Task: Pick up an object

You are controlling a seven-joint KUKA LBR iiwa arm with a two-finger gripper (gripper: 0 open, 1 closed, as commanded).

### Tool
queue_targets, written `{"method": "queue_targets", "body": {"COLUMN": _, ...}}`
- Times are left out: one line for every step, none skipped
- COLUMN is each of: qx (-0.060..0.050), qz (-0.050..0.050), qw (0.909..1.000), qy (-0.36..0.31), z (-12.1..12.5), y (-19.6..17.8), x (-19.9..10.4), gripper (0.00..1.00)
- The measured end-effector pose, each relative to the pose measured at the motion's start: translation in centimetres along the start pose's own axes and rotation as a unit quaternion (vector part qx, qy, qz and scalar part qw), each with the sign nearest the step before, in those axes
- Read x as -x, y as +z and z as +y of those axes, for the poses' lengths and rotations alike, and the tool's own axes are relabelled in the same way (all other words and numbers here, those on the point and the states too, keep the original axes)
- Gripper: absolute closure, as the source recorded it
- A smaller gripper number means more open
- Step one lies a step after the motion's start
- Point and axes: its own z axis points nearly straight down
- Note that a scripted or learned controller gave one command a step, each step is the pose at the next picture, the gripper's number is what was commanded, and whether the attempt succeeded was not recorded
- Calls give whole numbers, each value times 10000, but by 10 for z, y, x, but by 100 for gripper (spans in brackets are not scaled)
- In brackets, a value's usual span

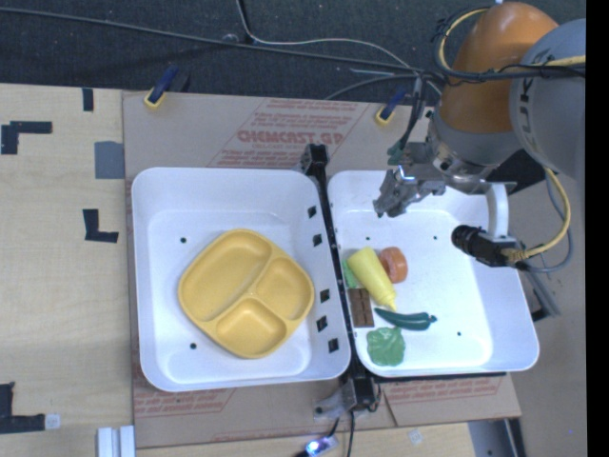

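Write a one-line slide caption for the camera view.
Gripper poised over the right bin above small toy foods; yellow divided plate lies in the left bin.

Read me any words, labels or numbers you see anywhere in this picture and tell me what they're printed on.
"CHEMCAST GP": red print on the brown cardboard sheet under the two white bins, legible though soft.
A smaller red line beneath it on the same cardboard: too blurred to read.
Fainter red print on the cardboard's front edge below the bins: too small and blurred to read.
No readable text on the yellow divided plate, the toy food or the arm.
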Motion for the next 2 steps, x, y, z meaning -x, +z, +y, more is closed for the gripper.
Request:
{"method": "queue_targets", "body": {"qx": 4, "qz": -1, "qw": 10000, "qy": 2, "z": 13, "y": -1, "x": -48, "gripper": 100}}
{"method": "queue_targets", "body": {"qx": 4, "qz": -5, "qw": 10000, "qy": 6, "z": 32, "y": 8, "x": -92, "gripper": 100}}
